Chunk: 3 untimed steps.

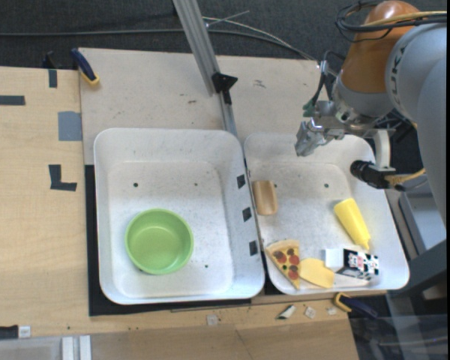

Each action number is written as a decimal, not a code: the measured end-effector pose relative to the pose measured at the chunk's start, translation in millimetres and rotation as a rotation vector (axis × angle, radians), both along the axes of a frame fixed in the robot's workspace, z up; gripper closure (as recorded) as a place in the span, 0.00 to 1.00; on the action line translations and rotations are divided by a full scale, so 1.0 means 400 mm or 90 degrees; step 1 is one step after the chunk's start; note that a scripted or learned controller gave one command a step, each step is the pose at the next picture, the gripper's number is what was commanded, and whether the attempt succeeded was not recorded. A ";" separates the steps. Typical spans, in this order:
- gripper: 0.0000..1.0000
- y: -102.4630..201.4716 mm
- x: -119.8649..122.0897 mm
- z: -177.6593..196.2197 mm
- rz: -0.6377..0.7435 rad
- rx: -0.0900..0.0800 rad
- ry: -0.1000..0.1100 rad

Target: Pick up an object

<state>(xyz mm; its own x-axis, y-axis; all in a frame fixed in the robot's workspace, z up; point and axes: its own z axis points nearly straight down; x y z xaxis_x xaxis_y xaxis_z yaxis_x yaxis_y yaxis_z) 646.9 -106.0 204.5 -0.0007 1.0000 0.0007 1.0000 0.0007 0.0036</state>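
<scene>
Above the far end of the right bin [256, 172], the gripper [309, 141] hung from the grey arm [405, 66], well clear of the bin floor and with nothing between its fingers. Whether those fingers stood apart or together could not be told from this slant.

No object had been taken yet, so the step in hand looked like choosing a target and coming down on it. The bread-coloured piece [265, 197], lying alone near the bin's left wall, seemed the easiest pick: it sat closest to the gripper with bare floor around it. A good approach would be to centre over it, turn the wrist so the fingers span its narrow width, and descend straight down without clipping the wall beside it. The yellow corn-shaped toy [352, 222] lay by itself nearer the right wall and would be a fair second choice, though its rounded body might slip.

At the near end of the same bin, a pizza slice [284, 260], a yellow wedge [316, 273] and a small black-and-white item [358, 263] crowded together, touching or nearly so; grasping there risked catching two things at once.

Left of it, the other white bin [112, 156] held a green bowl [159, 240], upright near its front left part.
</scene>
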 end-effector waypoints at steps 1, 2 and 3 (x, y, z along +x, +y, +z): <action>1.00 0.001 0.000 0.027 0.000 0.000 0.003; 1.00 0.104 -0.035 0.028 0.002 0.001 0.006; 1.00 0.255 -0.083 0.047 0.004 0.002 0.006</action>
<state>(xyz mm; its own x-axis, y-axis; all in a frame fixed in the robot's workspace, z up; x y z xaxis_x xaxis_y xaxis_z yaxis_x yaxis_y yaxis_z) 613.9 -4.0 223.3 -0.0070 1.0000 0.0032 1.0000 0.0070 -0.0062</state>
